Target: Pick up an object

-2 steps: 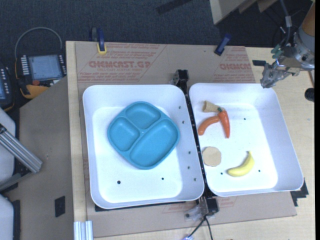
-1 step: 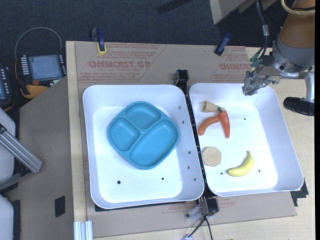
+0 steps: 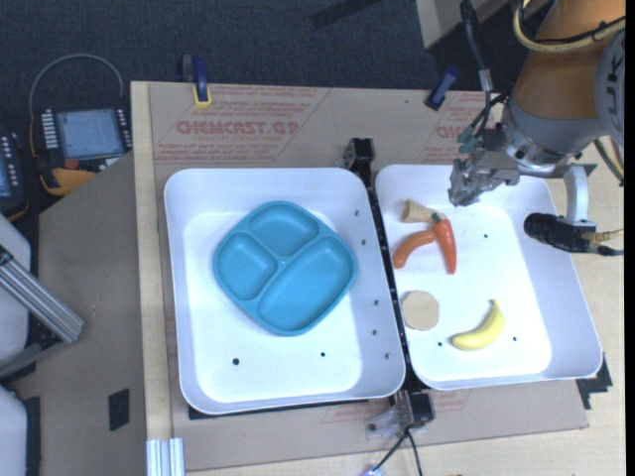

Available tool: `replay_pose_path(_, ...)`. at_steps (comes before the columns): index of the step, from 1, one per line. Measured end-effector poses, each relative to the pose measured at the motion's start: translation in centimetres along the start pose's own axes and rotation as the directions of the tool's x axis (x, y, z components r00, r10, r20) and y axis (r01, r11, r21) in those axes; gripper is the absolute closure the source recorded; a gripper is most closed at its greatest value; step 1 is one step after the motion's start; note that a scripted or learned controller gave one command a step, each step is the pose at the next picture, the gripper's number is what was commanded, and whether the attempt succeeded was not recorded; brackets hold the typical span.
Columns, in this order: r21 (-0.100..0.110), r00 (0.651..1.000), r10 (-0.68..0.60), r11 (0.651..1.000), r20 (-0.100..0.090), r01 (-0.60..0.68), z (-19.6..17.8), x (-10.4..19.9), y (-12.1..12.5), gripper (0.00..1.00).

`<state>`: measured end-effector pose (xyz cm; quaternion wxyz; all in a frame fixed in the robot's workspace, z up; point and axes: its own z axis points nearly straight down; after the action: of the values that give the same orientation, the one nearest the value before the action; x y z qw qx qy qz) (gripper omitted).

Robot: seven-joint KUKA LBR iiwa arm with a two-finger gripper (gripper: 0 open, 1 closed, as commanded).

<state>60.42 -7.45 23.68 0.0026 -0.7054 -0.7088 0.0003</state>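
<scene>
The right bin [image 3: 556,296] holds a red chili pepper [image 3: 446,243], an orange carrot-like piece [image 3: 412,248], a small beige cone-shaped piece [image 3: 417,210], a tan round cookie [image 3: 421,309] and a yellow banana [image 3: 478,329]. My gripper [image 3: 464,194] hangs over the bin's far edge, just right of the cone piece and above the red pepper. Nothing is visible between its fingers, and its tips are dark and too small to read.
The left bin [image 3: 198,266] holds a blue divided plate [image 3: 285,266]. A black divider [image 3: 382,266] runs between the bins. A black cylindrical part [image 3: 556,231] sticks over the right bin's right side. Cables and the orange-banded arm [image 3: 571,48] sit at the upper right.
</scene>
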Motion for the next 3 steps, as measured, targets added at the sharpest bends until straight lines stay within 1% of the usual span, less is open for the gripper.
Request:
replay_pose_path(1, -0.001, 1.0, -0.001, 1.0, 0.0, 0.001, -0.3, 4.8, -0.9, 1.0)
replay_pose_path(2, -0.001, 1.0, 0.0, 1.0, 0.0, 0.0, -0.8, 9.3, -2.7, 1.0)
replay_pose_path(3, 0.001, 1.0, -0.001, 1.0, 0.001, 0.001, 0.3, 15.1, -5.1, 1.0)
